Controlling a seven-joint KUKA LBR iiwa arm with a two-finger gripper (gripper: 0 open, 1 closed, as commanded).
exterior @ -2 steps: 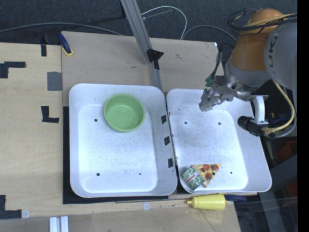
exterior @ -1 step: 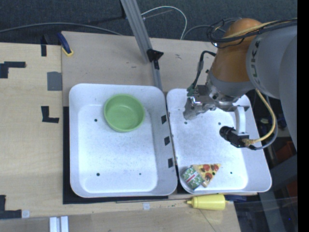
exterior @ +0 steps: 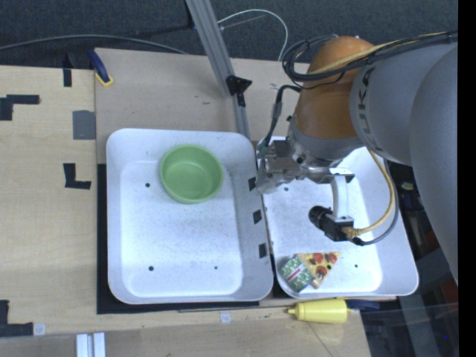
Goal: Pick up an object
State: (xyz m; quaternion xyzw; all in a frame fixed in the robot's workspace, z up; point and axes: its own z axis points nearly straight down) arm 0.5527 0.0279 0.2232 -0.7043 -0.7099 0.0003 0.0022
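One flat snack packet (exterior: 307, 267) lies in my right bin's (exterior: 372, 274) near corner, looking light, crinkly and slippery; I'd pinch its raised edge. My pincer (exterior: 277, 171) hangs over the bin divider, its state untellable.

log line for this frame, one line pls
arm: over right bin | claw: at right bin's far-left edge, nothing seen held | green bowl: left bin | snack packet: right bin near corner | yellow bottle: on bench

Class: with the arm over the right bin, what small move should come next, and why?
Probably shift the gripper toward the colourful packet at the right bin's near corner; the gripper sits at the bin's far left edge, well apart from it.
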